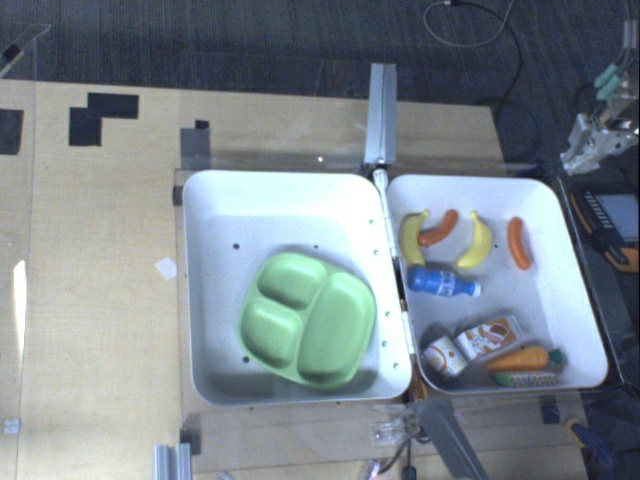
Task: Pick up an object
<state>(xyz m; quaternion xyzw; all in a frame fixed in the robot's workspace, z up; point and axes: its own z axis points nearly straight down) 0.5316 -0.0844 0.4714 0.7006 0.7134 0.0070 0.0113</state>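
Note:
The right bin [570, 268] holds several small toy foods. Two yellow bananas [414, 238] [477, 244] lie near its back left, with a red-orange sausage [438, 228] between them. A second sausage [519, 243] lies apart to the right. A blue bottle [443, 284] lies on its side in the middle. Along the front edge are a small white and brown can [440, 355], a white and orange carton [488, 338] and an orange carrot [520, 359]. The left bin [215, 228] holds a green divided plate [308, 318].
A metal divider post [381, 118] stands behind the seam between the bins. Pale metal hardware [600, 138] sits outside the right bin's back right corner, and a cable [480, 18] loops on the dark floor behind. The wooden bench [90, 268] extends left.

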